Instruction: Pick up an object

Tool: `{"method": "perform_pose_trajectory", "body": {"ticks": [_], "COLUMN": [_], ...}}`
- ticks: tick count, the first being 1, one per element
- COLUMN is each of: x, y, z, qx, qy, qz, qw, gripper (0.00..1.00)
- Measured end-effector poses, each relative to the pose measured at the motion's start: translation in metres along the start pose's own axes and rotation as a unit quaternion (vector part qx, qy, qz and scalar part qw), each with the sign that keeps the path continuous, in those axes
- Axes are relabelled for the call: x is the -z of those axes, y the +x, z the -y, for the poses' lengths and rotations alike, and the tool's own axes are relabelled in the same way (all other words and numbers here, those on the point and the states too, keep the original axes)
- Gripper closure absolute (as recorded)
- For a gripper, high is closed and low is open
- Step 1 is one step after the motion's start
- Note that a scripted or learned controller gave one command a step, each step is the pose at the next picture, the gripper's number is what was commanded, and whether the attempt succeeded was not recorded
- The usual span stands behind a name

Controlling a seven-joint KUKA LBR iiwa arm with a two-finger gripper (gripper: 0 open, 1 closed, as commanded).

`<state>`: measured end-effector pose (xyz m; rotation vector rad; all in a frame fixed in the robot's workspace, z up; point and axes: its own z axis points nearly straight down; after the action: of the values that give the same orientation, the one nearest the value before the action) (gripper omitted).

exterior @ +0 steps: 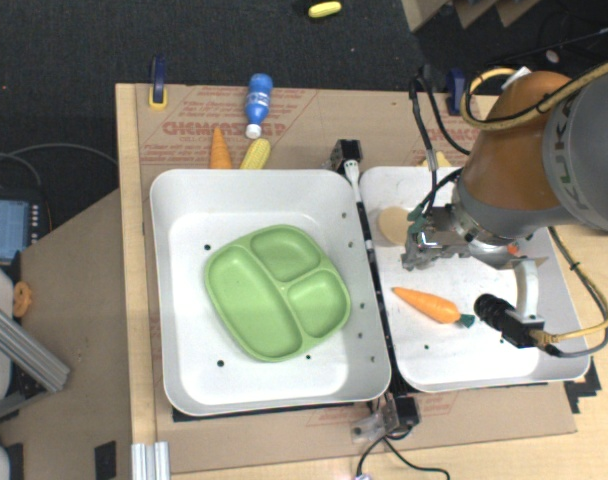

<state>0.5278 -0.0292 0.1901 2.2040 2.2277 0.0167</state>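
Orange and tapered, the carrot point(427, 305) lies on its side in the right bin point(484, 373). It has a green stub at its thick end, and its thin tip points toward the wall shared with the left bin point(174, 268). My claw point(422, 246) hangs farther back in the same bin, apart from the carrot and beside a tan round thing point(392, 225). I cannot tell whether it is wide or narrow. Bare white floor lies between the carrot and the bin's near edge.

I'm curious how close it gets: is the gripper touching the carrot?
Apart. The camera view shows a strip of bare white bin floor between the gripper and the carrot.
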Motion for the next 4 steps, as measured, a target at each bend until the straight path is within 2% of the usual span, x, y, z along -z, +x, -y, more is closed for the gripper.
{"method": "perform_pose_trajectory", "body": {"ticks": [1,2,3,4], "x": [-0.006,-0.107,-0.105,-0.105], "y": [-0.006,-0.101,-0.102,-0.163], "z": [0.004,0.031,0.013,-0.009], "qx": [-0.005,-0.01,-0.005,-0.007], "qy": [0.007,0.009,0.005,0.004], "qz": [0.001,0.0,0.002,0.004], "qw": [1.0,0.9999,1.0,1.0], "gripper": [0.0,0.0,0.0,0.0]}}
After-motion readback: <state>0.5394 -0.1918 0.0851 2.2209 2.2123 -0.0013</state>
